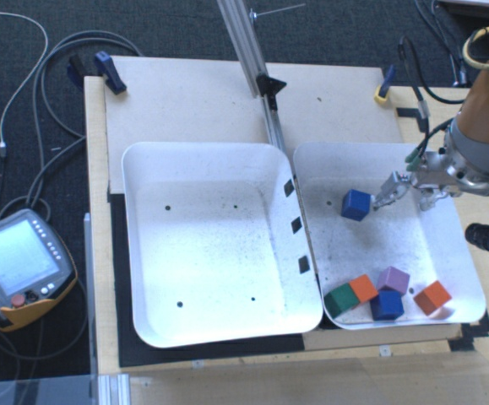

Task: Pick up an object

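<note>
The arm (487, 108) is seen reaching in from the right, its orange band above a grey wrist (474, 154). The gripper (385, 195) is extended leftward and slightly down from the wrist. Its metal fingers (389, 191) are angled to the left; their spacing cannot be made out.
</note>
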`<state>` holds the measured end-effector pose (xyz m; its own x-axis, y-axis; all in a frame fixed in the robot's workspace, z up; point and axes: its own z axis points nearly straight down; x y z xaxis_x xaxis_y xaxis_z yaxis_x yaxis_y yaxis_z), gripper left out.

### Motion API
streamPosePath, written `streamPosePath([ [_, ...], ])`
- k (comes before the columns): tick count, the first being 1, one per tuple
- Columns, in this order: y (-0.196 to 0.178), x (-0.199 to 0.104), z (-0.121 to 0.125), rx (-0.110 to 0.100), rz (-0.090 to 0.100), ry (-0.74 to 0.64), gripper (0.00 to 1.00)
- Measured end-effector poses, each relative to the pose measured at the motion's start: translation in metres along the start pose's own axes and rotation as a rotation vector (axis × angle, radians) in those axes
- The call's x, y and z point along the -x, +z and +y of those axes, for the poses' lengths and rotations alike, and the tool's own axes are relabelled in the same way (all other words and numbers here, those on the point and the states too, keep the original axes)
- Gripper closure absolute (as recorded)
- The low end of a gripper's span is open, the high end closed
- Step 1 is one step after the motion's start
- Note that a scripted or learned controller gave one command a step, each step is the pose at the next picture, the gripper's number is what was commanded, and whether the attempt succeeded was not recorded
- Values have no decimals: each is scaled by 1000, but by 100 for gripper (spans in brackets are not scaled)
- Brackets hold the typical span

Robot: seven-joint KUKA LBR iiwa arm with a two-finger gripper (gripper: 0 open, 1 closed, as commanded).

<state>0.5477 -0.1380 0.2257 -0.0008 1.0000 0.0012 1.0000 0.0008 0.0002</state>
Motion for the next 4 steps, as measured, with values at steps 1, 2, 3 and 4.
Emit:
streamPosePath([
  [1,84,-37,30,-10,3,-4,0],
  [2,129,4,41,-7,-1,4,0],
  [3,125,20,73,4,-2,-1,0],
  [4,125,19,72,1,-2,-1,0],
])
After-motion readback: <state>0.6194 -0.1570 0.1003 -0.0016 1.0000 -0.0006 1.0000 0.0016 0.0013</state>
